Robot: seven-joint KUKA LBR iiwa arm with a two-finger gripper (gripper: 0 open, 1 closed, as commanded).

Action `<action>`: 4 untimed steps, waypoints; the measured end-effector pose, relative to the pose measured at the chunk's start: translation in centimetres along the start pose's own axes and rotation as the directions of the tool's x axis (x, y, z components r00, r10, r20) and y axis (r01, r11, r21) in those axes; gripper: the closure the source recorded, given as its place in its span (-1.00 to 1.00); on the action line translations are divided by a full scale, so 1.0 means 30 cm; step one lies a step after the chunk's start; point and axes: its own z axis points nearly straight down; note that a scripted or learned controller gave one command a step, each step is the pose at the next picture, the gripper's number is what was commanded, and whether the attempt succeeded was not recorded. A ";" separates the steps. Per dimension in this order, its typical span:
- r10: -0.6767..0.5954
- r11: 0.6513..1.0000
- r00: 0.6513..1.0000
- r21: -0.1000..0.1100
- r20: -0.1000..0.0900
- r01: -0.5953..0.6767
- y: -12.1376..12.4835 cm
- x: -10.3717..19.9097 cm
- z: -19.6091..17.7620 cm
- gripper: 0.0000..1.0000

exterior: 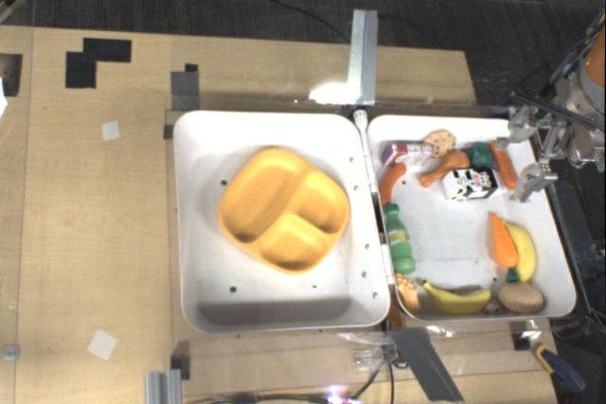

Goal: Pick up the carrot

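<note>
Carrot beside the banana, well below the jaws; jaw state unclear.

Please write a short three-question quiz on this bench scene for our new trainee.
1. True or false: the carrot lies in the left bin.
2. What lies directly beside the carrot? A) banana B) yellow plate C) cookie
3. Fill in: the claw hovers near the right bin's ____ corner in the camera view.

Key: 1 false; 2 A; 3 upper right.
</note>
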 end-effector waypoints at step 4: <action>0.052 0.999 0.999 -0.001 -0.003 -0.052 -0.050 0.337 0.480 1.00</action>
